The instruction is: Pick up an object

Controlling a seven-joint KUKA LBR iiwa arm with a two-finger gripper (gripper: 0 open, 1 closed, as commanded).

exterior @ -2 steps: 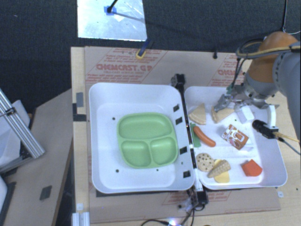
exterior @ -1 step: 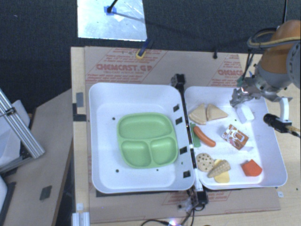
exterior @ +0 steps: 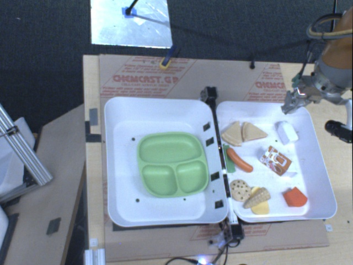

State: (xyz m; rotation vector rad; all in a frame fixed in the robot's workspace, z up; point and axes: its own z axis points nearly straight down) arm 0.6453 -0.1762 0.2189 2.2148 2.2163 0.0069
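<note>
The right bin (exterior: 317,148) holds bread slices (exterior: 243,132), a sausage (exterior: 239,160), a cookie (exterior: 239,189), a white block (exterior: 286,132), a printed packet (exterior: 276,161) and an orange wedge (exterior: 295,197). A green divided tray (exterior: 171,164) sits in the left bin (exterior: 118,148). The gripper (exterior: 291,105) hovers over the right bin's far corner, gripping nothing; whether it is wide or narrow is too small and blurred to tell
</note>
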